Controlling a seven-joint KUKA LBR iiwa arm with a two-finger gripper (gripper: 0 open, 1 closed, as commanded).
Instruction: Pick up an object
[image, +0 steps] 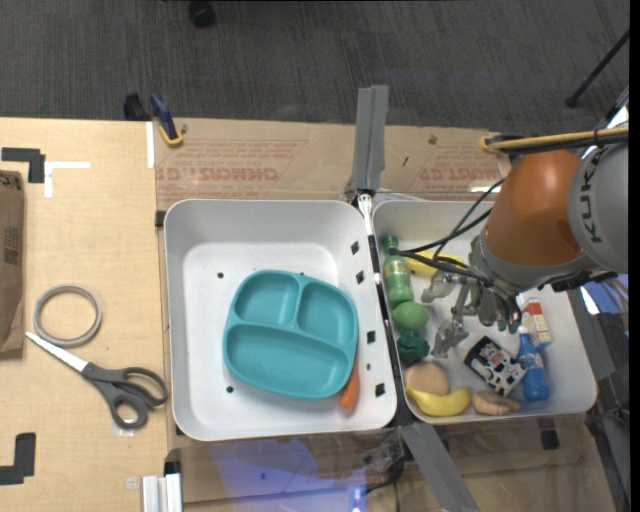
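Note:
My gripper (452, 325) hangs over the middle of the right bin (572, 398), below the orange band of the arm. Under and around it lie several small items. A green bottle (397, 275), a green ball (409, 316) and a dark green piece (413, 349) sit along the bin's left wall. A beige round item (428, 378) and a yellow banana (440, 402) rest at the front. To the gripper's right are a black-and-white box (493, 364) and a blue bottle (533, 372). I see nothing held in the gripper.
The left bin (200, 230) holds a teal divided plate (292, 335) with an orange carrot (349, 390) at its front right corner. Scissors (100, 375) and a tape roll (67, 314) lie on the bench at the left.

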